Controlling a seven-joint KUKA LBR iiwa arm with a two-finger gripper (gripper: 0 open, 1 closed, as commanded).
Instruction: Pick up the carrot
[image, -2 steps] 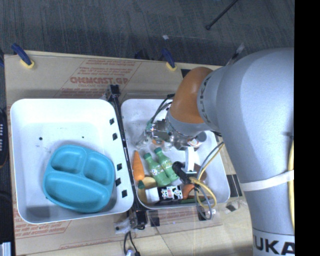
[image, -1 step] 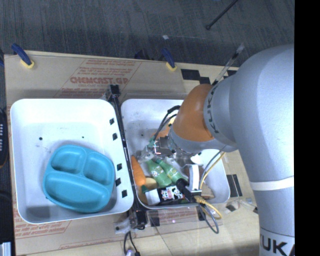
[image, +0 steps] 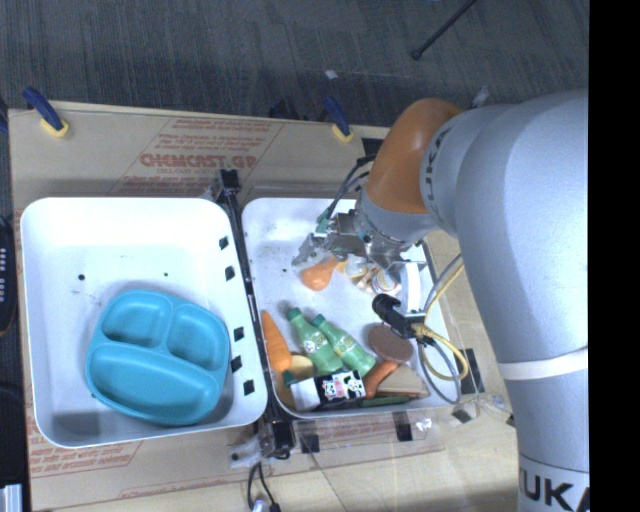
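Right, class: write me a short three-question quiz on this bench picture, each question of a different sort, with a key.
1. True or false: the blue tray lies in the left bin.
2. Multiple choice: the carrot lies
A. on the blue tray
B. by the left wall of the right bin, beside the green bottles
C. outside both bins
3. Fill in: the gripper hangs over the ____ bin, above a small orange thing.

Key: 1 true; 2 B; 3 right.
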